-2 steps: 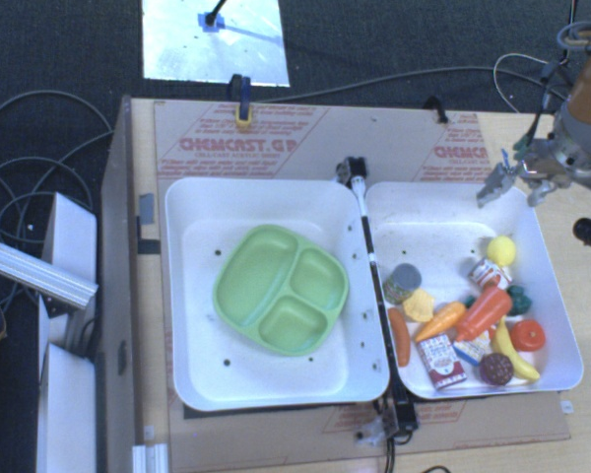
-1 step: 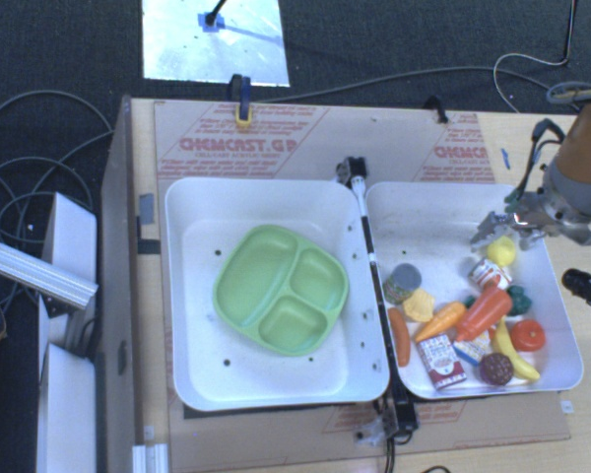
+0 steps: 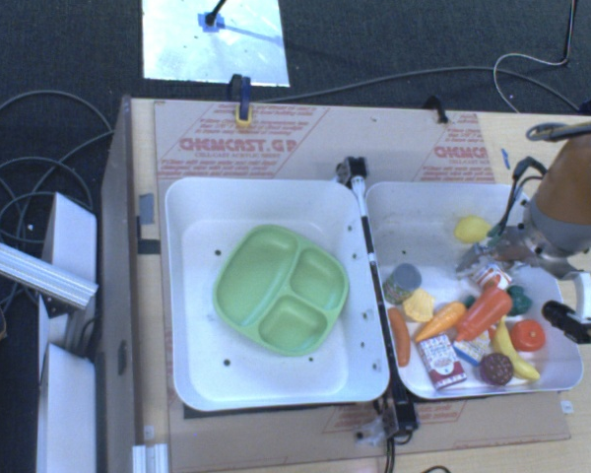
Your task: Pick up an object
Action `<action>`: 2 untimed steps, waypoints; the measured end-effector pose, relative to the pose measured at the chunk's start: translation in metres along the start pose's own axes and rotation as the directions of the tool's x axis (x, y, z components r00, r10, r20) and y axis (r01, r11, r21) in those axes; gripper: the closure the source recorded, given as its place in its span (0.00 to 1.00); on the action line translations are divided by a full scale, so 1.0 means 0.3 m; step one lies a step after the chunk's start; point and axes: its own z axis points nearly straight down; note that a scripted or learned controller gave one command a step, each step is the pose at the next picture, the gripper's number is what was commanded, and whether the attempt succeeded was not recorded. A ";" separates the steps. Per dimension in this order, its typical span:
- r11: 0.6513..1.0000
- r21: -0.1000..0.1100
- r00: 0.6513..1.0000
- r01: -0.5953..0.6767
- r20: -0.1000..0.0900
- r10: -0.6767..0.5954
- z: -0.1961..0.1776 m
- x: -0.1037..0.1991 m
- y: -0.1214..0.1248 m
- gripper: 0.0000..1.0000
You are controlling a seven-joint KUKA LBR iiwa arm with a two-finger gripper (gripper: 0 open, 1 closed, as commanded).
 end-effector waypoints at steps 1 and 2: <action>1.000 -0.004 1.000 0.004 0.001 -0.004 -0.124 0.001 0.296 0.00; 1.000 -0.001 1.000 0.004 0.001 -0.004 -0.001 0.014 0.292 0.00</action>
